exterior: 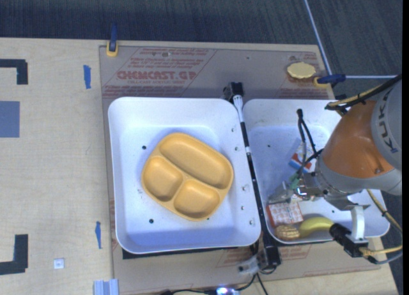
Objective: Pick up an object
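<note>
My gripper (299, 188) is down inside the right bin (268, 135), near its front half, under the orange-banded wrist (356, 150). Just below it lies a red and white packet (285, 212). A yellow banana (316, 225) rests against the bin's front wall, to the right of the packet. A small brown round item (287, 232) sits in front of the packet. A small multicoloured object (299, 160) shows partly beside the wrist, with the arm hiding the rest. I see nothing held by the gripper.
The left bin (128, 128) holds a yellow three-compartment tray (186, 175). A black divider (246, 153) runs between the bins. A tan disc (301, 70) lies on the board behind the right bin. Black cables loop around the wrist.
</note>
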`<state>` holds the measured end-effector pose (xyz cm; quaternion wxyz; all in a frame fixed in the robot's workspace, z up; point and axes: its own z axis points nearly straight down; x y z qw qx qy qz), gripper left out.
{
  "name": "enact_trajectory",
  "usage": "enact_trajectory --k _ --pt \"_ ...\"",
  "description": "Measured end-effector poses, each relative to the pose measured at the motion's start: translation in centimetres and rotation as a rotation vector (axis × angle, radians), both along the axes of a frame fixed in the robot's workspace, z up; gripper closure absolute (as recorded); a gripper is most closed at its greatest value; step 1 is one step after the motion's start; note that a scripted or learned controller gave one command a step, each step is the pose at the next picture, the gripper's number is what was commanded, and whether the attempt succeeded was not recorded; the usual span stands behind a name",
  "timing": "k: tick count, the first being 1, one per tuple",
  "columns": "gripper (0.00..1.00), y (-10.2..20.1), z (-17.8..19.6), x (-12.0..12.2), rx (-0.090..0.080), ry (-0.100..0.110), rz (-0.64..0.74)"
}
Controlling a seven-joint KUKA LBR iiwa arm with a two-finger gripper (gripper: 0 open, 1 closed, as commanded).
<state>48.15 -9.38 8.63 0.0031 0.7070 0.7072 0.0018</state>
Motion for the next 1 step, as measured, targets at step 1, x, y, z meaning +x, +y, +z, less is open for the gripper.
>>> enact_trajectory --k 1 --pt "0.00 0.07 -0.03 2.52 0.001 0.004 -0.001"
